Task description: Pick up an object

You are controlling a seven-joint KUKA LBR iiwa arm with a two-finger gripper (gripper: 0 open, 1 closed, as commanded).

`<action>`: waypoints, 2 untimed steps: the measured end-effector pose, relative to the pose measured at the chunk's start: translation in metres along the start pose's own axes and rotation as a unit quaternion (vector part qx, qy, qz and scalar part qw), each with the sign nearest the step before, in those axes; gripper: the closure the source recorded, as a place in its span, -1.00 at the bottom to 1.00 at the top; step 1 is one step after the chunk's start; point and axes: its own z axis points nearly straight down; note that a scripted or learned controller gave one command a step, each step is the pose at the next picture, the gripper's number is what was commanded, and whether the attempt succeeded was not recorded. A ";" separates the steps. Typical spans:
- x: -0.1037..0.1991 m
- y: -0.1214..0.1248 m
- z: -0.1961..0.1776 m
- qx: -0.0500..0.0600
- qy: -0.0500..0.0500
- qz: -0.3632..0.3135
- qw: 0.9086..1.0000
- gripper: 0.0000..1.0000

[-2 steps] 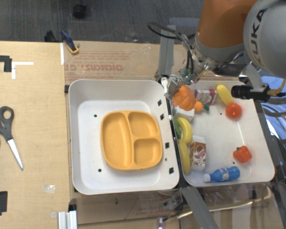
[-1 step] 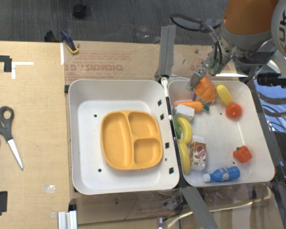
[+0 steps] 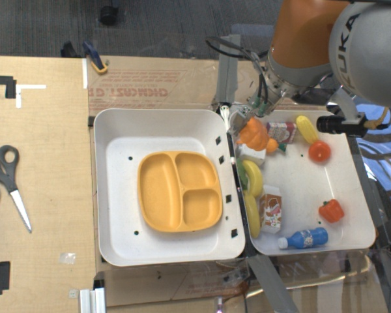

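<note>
Plywood bench (image 3: 39,194) carries two white bins; I see scissors (image 3: 10,181) lying on its left side. Behind the left bin (image 3: 111,194), a cardboard sheet (image 3: 150,87) shows mirrored red print I cannot make out. That bin holds a yellow divided plate (image 3: 180,191). My arm (image 3: 332,31) shows part of "KUKA" lettering on its grey casing. Its gripper (image 3: 260,106) sits at the right bin's (image 3: 300,194) far left corner, just above an orange toy (image 3: 254,134); whether it is open, I cannot tell. Nearby lie bananas (image 3: 251,188), a small carton (image 3: 271,212), a blue bottle (image 3: 306,238), a tomato (image 3: 319,151) and a pepper (image 3: 331,210).
</note>
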 end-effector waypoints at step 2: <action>-0.021 0.020 0.009 0.000 0.000 0.122 0.993 1.00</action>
